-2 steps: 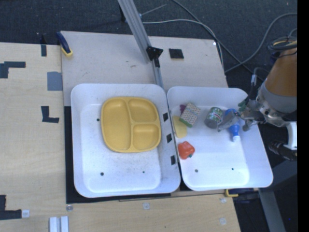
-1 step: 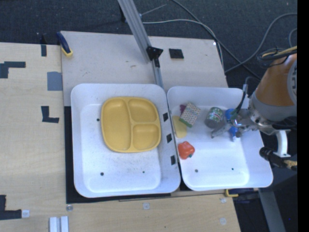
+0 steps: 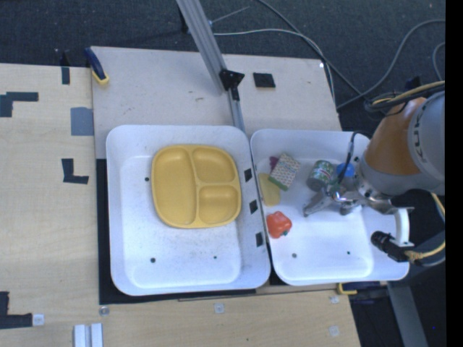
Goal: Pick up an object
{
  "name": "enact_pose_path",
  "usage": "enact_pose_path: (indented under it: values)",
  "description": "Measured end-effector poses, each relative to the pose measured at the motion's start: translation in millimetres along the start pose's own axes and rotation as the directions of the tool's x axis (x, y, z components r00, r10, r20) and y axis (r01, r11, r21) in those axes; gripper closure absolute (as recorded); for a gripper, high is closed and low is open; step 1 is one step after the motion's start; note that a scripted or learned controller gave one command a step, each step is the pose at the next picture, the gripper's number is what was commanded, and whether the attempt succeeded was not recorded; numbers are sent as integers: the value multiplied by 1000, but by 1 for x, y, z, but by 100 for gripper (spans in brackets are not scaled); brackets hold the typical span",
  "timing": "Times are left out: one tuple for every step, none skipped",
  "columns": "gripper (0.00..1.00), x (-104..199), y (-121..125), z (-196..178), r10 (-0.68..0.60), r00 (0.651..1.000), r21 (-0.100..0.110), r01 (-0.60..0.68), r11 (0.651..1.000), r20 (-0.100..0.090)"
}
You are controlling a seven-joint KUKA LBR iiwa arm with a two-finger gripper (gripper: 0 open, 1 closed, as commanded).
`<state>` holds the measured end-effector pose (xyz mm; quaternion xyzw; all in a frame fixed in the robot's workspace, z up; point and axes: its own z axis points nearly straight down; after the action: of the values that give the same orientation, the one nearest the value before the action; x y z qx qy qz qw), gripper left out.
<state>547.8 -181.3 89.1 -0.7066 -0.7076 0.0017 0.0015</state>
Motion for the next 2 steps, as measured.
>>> enact_pose_path:
  values:
    - [100,0,0,-13,0,1000,-1,0,1000,0]
    - [100,-2,4,-56,0,1000,-7,0,1000,1]
